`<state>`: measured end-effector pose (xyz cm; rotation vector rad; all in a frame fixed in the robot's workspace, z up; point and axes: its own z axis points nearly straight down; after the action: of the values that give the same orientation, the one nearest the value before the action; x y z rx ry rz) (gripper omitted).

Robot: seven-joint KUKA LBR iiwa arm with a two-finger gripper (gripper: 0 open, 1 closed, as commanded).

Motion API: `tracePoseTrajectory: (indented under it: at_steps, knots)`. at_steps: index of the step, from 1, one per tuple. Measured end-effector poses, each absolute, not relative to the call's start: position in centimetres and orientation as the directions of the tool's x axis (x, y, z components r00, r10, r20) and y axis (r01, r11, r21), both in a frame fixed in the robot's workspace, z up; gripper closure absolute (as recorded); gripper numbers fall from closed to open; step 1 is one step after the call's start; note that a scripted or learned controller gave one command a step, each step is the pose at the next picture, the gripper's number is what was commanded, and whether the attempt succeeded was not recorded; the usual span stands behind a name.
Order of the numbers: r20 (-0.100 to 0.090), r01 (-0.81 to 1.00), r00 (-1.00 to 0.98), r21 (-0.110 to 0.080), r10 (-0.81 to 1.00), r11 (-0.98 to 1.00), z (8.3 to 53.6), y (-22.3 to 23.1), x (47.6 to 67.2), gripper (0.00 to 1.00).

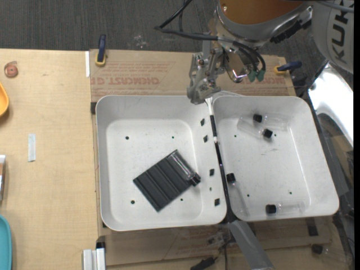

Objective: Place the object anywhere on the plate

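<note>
One clear tube (pixel 184 168) on the dark plate (pixel 160 182), long axis diagonal, black cap lower-right; end effector (pixel 198 91) state indiscernible.

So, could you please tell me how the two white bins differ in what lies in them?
The left bin holds a dark ribbed plate with a clear tube lying on its edge; the right bin holds several small clear, black-capped pieces, scattered apart. The gripper hangs above the back rims. Both bins are shallow and white.
</note>
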<state>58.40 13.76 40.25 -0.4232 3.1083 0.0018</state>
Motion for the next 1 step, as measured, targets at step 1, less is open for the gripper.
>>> tracePoseTrajectory:
  at_steps: [1]
  knots:
    - [-0.004, -0.353, -0.936, 0.001, -0.353, 0.936, 41.01, 18.89, 65.06, 1.0]
